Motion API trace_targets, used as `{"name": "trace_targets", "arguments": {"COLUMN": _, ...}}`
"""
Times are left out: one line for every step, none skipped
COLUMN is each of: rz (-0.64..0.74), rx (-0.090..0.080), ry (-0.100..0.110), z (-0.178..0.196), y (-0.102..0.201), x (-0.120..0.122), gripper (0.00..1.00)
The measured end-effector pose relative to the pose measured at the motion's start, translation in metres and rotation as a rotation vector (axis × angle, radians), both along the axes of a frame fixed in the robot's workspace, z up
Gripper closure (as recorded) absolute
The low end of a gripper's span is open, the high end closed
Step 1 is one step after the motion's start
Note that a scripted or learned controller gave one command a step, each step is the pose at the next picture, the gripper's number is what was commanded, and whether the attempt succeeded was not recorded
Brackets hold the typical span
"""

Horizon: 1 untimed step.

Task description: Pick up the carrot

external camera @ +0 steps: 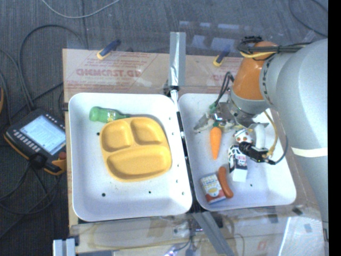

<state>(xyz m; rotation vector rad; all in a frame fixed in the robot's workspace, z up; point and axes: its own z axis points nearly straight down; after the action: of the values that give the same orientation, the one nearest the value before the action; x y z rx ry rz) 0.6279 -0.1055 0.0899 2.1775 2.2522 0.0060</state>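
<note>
Orange carrot (pixel 214 142) below claw (pixel 216 120), bench lettering unreadable

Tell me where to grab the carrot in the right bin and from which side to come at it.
Grip the carrot across its thicker upper half, coming straight down from above. It lies flat, pointing toward the bin's near edge, thick end under the gripper. Its long sides look clear, so the jaws should probably close across its width.

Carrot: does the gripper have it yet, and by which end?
Cannot be told. The gripper sits right at the carrot's top end in the right bin, but a grip isn't visible.
</note>
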Motion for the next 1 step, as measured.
{"name": "trace_targets", "arguments": {"rz": 0.001, "rx": -0.002, "ry": 0.002, "z": 0.0094, "y": 0.0, "x": -0.0003, "gripper": 1.0}}
